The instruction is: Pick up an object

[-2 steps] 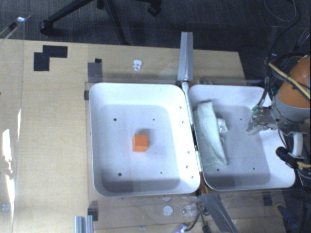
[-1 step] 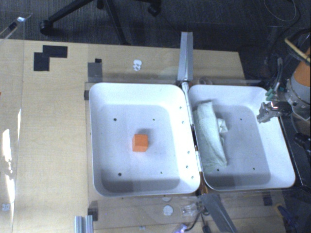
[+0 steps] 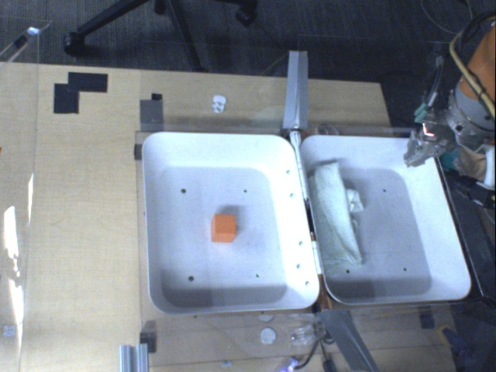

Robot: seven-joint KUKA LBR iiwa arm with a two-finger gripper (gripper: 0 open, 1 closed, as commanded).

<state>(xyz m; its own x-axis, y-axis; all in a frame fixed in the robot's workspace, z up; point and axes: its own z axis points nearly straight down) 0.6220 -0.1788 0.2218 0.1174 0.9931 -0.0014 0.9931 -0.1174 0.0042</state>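
An orange cube (image 3: pixel 224 228) lies on the floor of the left bin (image 3: pixel 163 208), near its middle. A rolled white cloth (image 3: pixel 335 215) lies along the left side of the right bin (image 3: pixel 434 285), beside the divider. My gripper (image 3: pixel 419 149) hangs over the right bin's far right corner, well away from the cloth and the cube. Nothing shows between its tips.
A grey metal post (image 3: pixel 295 91) stands behind the seam between the bins. Black tape marks (image 3: pixel 77 90) sit on the bench at the far left. An office chair base (image 3: pixel 167 2) is on the floor behind the bench.
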